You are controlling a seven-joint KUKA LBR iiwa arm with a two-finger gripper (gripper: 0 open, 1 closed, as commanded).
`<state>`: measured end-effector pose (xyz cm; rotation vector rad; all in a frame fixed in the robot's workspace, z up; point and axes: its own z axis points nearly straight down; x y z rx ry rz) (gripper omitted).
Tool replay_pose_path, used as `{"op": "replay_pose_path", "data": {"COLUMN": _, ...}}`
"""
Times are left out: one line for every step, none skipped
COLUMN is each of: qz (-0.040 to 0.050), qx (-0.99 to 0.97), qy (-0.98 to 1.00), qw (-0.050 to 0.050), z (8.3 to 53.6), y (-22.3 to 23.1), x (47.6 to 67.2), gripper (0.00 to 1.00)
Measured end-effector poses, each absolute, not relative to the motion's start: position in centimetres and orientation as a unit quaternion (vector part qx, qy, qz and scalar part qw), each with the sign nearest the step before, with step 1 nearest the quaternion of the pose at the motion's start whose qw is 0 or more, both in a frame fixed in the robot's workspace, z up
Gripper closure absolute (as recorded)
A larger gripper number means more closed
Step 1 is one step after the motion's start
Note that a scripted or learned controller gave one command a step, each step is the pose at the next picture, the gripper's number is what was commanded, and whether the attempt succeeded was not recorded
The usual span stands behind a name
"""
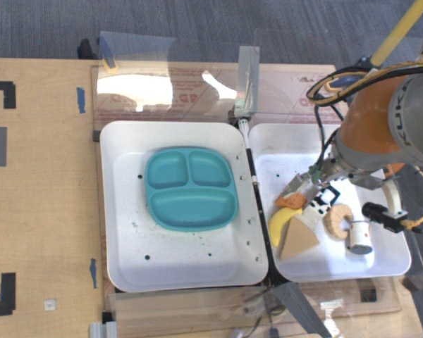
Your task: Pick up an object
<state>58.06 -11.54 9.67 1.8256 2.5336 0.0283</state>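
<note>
Objects for picking lie clustered in the right bin [402, 255], and none has left its floor, so the task looks barely begun: the approach seems underway, while the grasp and lift remain.

Taking the right bin as landmark: to its left, touching along a shared edge, sits the left bin [120, 259], equally shallow, white and glossy with rounded corners. A teal plate [192, 189] rests in the middle of that bin, smooth moulded plastic with three compartments, two small above one wide. Both bins stand on a tan, matte desk [42, 210].

Over the right bin's upper half hangs the arm [381, 122], grey metal with a glossy orange band. Its hand [317, 182] is low over the bin's centre, just above the pile; whether it is open or closed, or has hold of anything, I cannot tell.

Inside the right bin, toward its left wall, lies a tan wedge [297, 239] with flat, cardboard-like faces, touching a curved yellow banana [277, 224]. Just above them sits a small orange piece [293, 202]. Nearer the bin's middle is a beige ring, like a doughnut [335, 221], and beside it a small white cylinder [360, 236].
</note>
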Motion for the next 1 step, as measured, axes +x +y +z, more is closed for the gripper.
{"op": "replay_pose_path", "data": {"qz": 0.0103, "qx": 0.584, "qy": 0.812, "qw": 0.011, "z": 10.82, "y": -11.47, "x": 58.22, "gripper": 1.00}}
